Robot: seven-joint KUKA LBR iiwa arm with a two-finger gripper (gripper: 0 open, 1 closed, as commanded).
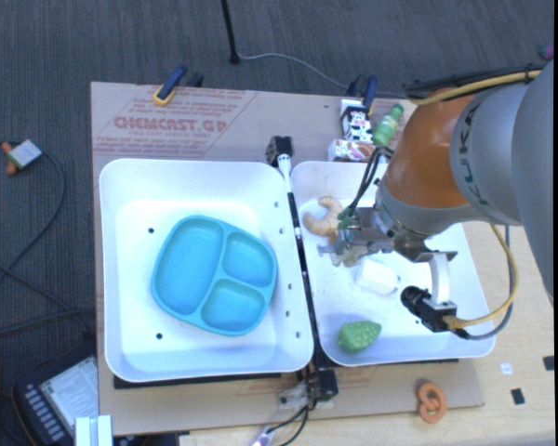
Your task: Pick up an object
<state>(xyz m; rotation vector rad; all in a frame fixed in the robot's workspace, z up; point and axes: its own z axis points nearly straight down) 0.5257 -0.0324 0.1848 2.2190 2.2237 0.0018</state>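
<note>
We start with the worktop [167, 124], a cardboard-covered board carrying two white bins. The left bin [130, 193] holds a blue divided plate [216, 274], lying flat near its middle. The right bin [470, 337] holds the small things we might pick: a green knobbly lump [358, 334] near its front edge, a white block [378, 276] at its middle, and a pale curved piece [320, 219] towards the divider.

The grey arm [465, 165] hangs over the right bin, its jaws [351, 242] low between the curved piece and the white block (whether they stand apart or together we cannot tell). Nothing is visibly between them.

To do this well, we judge we should centre over one piece, likely the white block, descend squarely, and avoid nudging its neighbours.
</note>
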